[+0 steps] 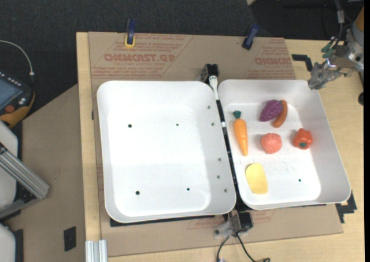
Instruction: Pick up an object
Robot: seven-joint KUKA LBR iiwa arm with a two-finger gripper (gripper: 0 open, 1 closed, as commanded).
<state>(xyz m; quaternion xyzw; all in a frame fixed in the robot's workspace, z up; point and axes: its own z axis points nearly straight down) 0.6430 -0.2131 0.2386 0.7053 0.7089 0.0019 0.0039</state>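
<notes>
The right bin (332, 157) holds several toy foods. An orange carrot (240, 134) lies near its left wall. A purple grape bunch (270, 110) sits at the back with a brown sausage (281, 114) leaning against its right side. A pink round fruit (270, 143) rests in the middle, a red pepper (302, 138) to its right, and a yellow piece (256, 178) toward the front. My gripper (321, 74) hangs at the far right, above the bin's back right corner, well apart from every object, with nothing in it.
The left bin (115, 157) stands beside the right one on a cardboard sheet (173, 52) clamped at the back by two clips (130, 35). A cable runs off the front edge. Equipment sits at the far left.
</notes>
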